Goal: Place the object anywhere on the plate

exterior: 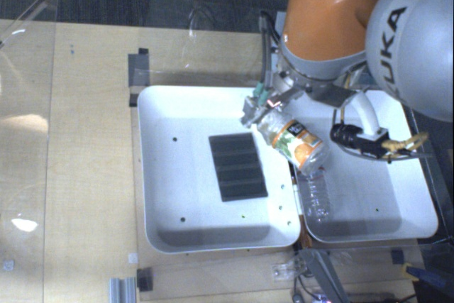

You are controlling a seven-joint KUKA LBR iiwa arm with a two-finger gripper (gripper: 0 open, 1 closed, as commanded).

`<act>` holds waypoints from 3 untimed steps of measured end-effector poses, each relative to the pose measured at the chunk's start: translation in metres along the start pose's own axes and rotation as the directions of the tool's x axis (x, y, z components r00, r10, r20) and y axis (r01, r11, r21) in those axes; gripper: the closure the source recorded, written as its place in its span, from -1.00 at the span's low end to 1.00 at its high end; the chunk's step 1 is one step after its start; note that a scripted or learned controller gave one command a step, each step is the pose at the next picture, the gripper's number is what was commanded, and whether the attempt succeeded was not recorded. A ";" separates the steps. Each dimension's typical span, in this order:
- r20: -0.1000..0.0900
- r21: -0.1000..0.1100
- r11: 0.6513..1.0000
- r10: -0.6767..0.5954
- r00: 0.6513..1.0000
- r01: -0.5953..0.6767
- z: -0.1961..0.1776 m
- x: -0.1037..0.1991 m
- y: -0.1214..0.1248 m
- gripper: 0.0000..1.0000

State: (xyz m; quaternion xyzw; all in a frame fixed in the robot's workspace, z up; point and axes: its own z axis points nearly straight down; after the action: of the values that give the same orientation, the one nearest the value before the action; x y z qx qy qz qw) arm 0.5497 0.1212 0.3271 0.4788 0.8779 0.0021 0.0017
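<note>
We see "UKA" written on the grey arm (415, 32). The gripper (264, 108) jaws squeeze a bottle (294, 142) with an orange label, over the bins' shared edge, beside the black plate (237, 167).

Fixed overhead slant over 2 bins (163, 223).

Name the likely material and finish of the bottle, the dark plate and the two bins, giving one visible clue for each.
Bottle: probably clear, glossy plastic; you see through its neck, and a printed label wraps the body.
Dark plate: matte black, ribbed, possibly rubber or plastic; no glare.
Left bin and right bin: smooth white moulded plastic, judging by rounded corners and soft sheen.
</note>
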 end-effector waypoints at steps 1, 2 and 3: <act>0.000 -0.001 0.939 -0.344 0.939 0.344 0.009 0.006 0.064 1.00; 0.002 -0.001 0.849 -0.529 0.849 0.529 -0.013 0.001 0.016 1.00; 0.004 -0.002 0.614 -0.789 0.614 0.789 -0.025 -0.020 0.020 1.00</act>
State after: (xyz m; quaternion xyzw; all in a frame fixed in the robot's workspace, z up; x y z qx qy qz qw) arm 0.5771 0.1154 0.3518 0.0445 0.9990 0.0019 0.0046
